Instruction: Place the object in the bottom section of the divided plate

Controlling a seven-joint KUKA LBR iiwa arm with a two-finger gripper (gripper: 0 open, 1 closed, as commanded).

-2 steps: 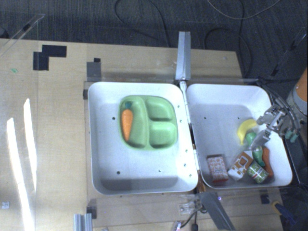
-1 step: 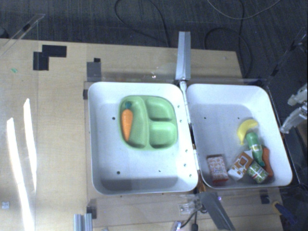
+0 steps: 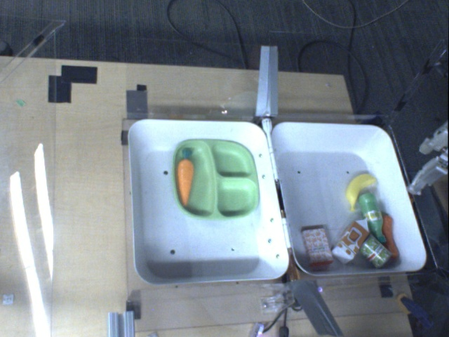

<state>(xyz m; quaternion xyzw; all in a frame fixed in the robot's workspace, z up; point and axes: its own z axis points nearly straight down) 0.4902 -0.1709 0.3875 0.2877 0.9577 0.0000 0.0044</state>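
No label could be read. An orange plastic carrot lay in the green divided plate's long left section; the pincer's state couldn't be told.

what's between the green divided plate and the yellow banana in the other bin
In the camera view, bare white floor of both bins and the divider where their rims meet separate the green divided plate from the yellow banana; no object lies between.

Pale green divided plate in the white left bin; orange carrot with green top. In the white right bin: yellow banana, green bottle, red-brown patterned box, orange-and-white carton, green can. Light wood bench with black marks.
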